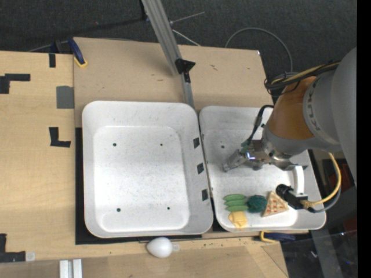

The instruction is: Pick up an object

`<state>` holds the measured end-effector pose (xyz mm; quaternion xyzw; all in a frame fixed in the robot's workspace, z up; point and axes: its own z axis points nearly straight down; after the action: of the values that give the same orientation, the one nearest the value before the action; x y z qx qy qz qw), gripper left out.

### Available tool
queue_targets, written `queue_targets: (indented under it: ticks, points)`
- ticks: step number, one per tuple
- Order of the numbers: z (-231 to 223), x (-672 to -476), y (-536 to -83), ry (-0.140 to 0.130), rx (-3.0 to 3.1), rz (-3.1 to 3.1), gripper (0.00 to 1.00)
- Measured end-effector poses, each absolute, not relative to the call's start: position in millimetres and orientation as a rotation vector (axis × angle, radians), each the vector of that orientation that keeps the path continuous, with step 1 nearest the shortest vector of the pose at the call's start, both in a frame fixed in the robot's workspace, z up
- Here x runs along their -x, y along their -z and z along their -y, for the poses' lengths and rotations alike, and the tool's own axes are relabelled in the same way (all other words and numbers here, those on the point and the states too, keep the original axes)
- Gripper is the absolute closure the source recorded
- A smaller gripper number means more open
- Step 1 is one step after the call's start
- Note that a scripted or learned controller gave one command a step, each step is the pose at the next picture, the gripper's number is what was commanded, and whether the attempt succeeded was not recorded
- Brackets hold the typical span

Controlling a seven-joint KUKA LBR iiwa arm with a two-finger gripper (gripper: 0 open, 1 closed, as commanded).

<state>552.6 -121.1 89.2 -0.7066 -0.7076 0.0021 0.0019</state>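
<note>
My gripper [228, 166] hangs low over the middle of the right bin [232, 123], pointing toward its left wall. Nothing shows in it. Along this bin's front edge lie a green pea pod [235, 200], a dark green broccoli piece [255, 202], a pizza slice [275, 205] and a small yellow item [237, 218]. They sit a short way in front of the gripper, apart from it.
The left bin [139, 114] adjoins the right one. A white egg [160, 247] rests on the bench just in front of the left bin. A grey metal bar [165, 30] slants in from the top toward the gap between the bins. Cables trail beside the arm.
</note>
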Motion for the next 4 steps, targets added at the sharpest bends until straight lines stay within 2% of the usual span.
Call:
queue_targets:
  ticks: [1, 2, 4]
  points:
    - [120, -553.4, -102, -0.003, 2.215, 2.223, 1.0]
    - [117, -552.1, -144, 0.003, 2.221, 2.224, 1.0]
    - [119, -555.9, -260, 0.004, 2.222, 2.226, 1.0]
